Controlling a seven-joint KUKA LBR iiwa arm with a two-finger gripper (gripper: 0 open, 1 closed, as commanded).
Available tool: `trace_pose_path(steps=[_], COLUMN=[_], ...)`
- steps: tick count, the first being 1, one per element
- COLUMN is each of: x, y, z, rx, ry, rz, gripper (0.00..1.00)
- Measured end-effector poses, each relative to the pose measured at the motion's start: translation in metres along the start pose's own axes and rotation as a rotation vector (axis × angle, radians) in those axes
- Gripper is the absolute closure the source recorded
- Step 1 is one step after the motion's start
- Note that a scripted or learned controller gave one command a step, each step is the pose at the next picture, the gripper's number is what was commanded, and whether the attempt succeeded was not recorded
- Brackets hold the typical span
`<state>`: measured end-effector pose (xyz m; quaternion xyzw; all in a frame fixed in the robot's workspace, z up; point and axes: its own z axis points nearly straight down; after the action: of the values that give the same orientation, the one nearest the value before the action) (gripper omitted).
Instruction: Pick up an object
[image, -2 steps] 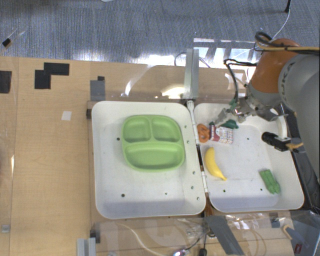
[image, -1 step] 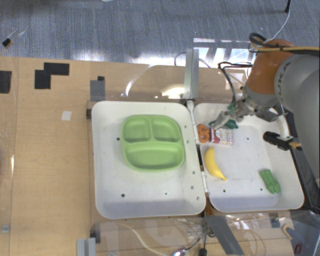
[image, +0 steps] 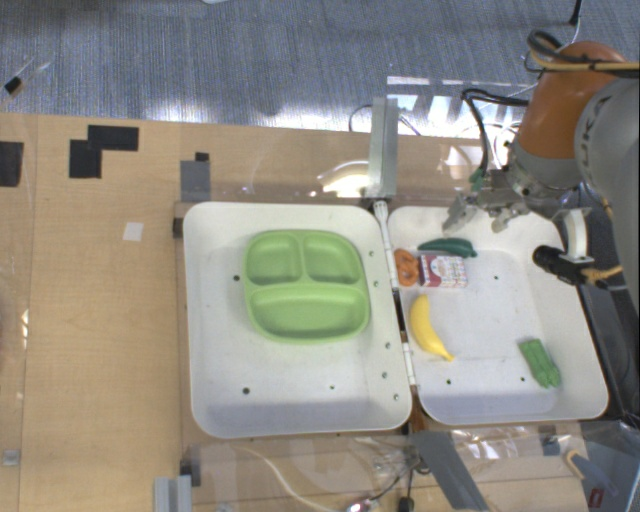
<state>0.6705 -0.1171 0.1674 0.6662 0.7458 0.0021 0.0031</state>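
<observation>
So the bench (image: 90, 300) has two white bins: left bin (image: 215, 400) holds a green divided plate (image: 305, 285). Right bin (image: 500, 395) has a banana (image: 430, 328), green veggie (image: 540, 362), small carton (image: 442, 270). Gripper (image: 478, 208) hovers over its far edge, fingers spread, holding nothing.

The setting is a robotics laboratory test cell. A flat tan wooden bench (image: 100, 330) carries two shallow white plastic bins (image: 215, 400) mounted side by side on metal brackets. Black square marker patches (image: 100, 148) are fixed to the bench surface. Grey carpet flooring (image: 200, 50) lies beyond, and loose cables (image: 480, 120) run nearby.
</observation>
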Motion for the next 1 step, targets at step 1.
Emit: trace_pose_path(steps=[1], x=[0.0121], y=[-0.049], z=[0.0573], rx=[0.002], ry=[0.001], rz=[0.105], gripper=[0.0])
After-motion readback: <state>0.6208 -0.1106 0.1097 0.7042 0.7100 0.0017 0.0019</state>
